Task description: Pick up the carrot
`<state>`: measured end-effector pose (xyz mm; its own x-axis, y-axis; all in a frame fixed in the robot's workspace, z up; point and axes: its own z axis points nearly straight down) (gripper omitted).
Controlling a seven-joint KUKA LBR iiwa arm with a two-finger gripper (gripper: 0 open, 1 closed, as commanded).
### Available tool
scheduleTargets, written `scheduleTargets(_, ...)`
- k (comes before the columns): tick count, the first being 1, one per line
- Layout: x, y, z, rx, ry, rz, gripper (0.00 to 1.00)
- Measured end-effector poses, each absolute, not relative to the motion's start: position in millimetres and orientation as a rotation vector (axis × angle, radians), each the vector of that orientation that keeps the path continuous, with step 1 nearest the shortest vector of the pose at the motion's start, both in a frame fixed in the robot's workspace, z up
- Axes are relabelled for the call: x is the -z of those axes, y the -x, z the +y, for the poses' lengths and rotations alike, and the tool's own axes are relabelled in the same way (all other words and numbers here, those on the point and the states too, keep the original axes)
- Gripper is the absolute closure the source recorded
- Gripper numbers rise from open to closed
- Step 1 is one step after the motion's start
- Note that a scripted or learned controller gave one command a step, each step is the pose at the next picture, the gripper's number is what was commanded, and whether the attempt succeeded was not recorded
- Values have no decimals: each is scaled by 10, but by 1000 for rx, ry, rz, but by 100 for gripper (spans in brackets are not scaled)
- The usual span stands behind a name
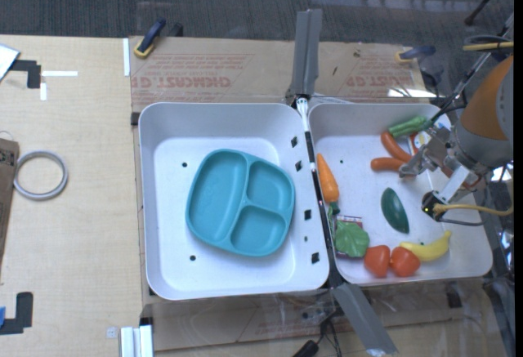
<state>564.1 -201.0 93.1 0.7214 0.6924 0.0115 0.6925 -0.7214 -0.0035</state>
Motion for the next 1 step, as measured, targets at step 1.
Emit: scheduleTargets(1, -897, -5025, -1516, -8, 2916, -1158, 0)
